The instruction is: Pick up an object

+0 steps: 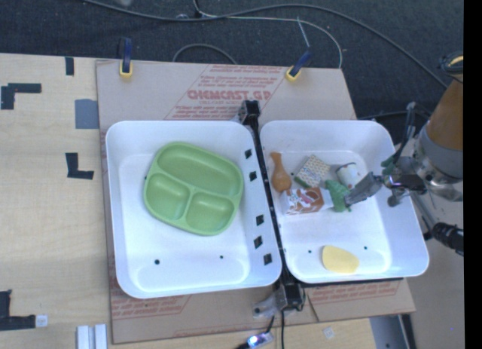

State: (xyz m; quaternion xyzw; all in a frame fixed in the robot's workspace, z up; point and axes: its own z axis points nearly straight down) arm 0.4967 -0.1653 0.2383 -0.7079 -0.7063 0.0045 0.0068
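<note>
Robot gripper (360, 191) reaches into the right bin (376, 138) toward a green toy (337, 195) near the bin's centre; finger state cannot be told; next move calls for closing squarely on it

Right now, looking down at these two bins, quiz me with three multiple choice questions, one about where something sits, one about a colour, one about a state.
1. Where is the divided plate?
A. left bin
B. right bin
C. on the cardboard outside the bins

2. What colour is the flat oval piece near the right bin's front edge?
A. blue
B. yellow
C. red

3. How does the divided plate lie?
A. flipped face down
B. standing on its edge
C. flat with its compartments facing up

Answers: 1 A, it lies in the left bin, left of the middle divider. 2 B, the piece is plainly yellow against the white floor. 3 C, its three hollows are open to the camera.
</note>
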